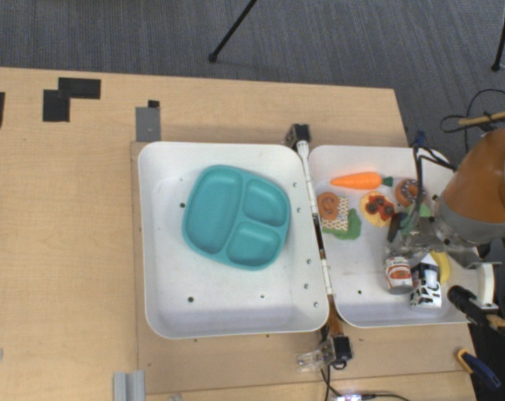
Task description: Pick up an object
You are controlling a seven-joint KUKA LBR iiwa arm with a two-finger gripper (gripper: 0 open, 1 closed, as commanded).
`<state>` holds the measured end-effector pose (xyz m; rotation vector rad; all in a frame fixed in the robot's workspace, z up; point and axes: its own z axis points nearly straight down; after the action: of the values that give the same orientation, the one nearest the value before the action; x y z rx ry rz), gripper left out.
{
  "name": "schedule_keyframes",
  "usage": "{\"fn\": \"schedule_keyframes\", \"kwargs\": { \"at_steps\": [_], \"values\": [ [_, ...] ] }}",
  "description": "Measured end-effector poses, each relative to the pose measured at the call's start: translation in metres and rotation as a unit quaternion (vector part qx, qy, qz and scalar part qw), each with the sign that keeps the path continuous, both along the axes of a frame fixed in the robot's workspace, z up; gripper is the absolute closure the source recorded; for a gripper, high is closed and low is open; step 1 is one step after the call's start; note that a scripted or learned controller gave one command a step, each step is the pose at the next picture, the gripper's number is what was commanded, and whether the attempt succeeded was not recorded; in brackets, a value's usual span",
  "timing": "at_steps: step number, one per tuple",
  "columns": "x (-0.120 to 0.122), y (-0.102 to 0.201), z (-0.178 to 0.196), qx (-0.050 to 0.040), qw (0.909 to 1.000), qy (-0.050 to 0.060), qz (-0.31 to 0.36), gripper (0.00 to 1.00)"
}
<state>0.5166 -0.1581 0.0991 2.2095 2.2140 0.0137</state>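
Over right bin (pixel 352 312) we saw gripper (pixel 405 242) low beside small can (pixel 397 274); couldn't tell finger state from this angle. Can sat near bin's front edge, black-white item (pixel 427 291) just right of it. Carrot (pixel 356 180) lay near bin's back wall. Teal divided plate (pixel 235 215) sat in left bin (pixel 164 307).

1. I can read no words, brand names or numbers anywhere.
2. The small can (pixel 397 274) by my wrist carries a red and white label, but its print is too small and blurred for me to read.
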Motion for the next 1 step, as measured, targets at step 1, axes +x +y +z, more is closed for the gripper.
{"fn": "schedule_keyframes", "kwargs": {
  "at_steps": [1],
  "values": [
    [-0.0294, 0.0250, 0.0321, 0.0024, 1.0000, 0.007, 0.001, 1.00]
  ]
}}
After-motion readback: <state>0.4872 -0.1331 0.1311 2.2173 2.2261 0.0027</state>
